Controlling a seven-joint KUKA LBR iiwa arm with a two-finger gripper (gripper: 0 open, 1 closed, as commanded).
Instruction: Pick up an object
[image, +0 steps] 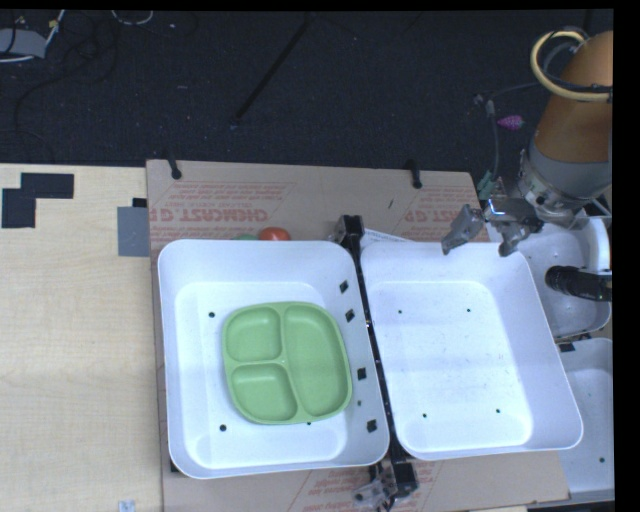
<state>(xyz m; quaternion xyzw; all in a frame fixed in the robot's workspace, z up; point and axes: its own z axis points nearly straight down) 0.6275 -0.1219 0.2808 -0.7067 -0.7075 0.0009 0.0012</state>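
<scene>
Gripper (487, 236) seen spread open, grasping nothing, above right bin's (560, 375) far rim; green plate (287, 362) lies left of that bin.

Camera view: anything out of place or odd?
Yes: a small red-orange object sits outside the left bin, behind its far rim on the cardboard. The green divided plate lies flat inside that bin.

1. Green divided plate (287, 362) lay flat in the left bin (190, 300), centred
2. Right bin (520, 330) adjoined it
3. Gripper (484, 236) hung above right bin's far rim, fingers spread, nothing between them
4. Red object (274, 235) sat behind left bin, partly hidden
</scene>
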